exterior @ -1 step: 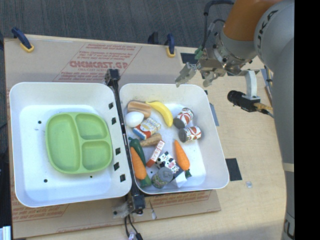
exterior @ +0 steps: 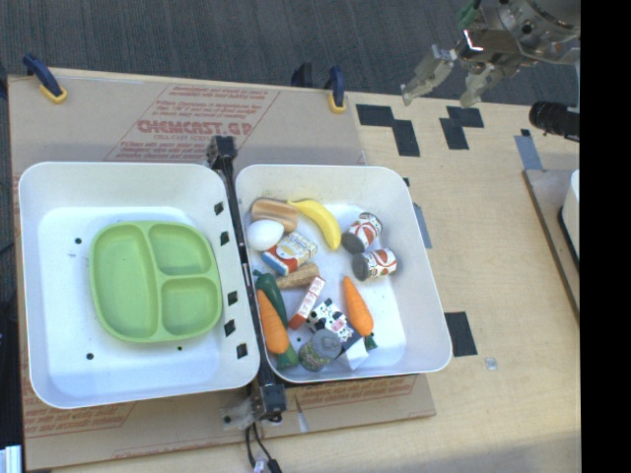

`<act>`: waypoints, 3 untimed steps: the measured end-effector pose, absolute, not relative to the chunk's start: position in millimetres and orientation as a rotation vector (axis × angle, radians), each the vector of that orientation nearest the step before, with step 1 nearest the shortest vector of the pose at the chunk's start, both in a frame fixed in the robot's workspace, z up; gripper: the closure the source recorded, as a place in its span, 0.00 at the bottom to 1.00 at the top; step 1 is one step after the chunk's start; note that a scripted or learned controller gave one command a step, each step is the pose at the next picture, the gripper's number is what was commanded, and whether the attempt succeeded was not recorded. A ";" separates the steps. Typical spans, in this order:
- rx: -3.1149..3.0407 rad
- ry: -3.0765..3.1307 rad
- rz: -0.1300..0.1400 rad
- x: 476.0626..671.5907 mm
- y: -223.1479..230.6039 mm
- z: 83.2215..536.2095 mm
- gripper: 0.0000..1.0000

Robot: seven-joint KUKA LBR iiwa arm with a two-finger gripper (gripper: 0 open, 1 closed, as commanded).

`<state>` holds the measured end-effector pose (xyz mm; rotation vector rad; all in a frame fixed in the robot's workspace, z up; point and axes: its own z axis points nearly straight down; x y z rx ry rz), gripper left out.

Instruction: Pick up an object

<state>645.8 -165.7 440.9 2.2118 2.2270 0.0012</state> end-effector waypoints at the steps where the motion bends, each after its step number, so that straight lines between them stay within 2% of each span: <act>1: 2.214 2.223 0.002 656.3 -211.1 518.6 0.00; 2: 2.212 2.226 0.002 656.9 -210.2 529.9 0.00; 3: 2.218 2.226 -0.001 615.6 -211.4 491.3 0.00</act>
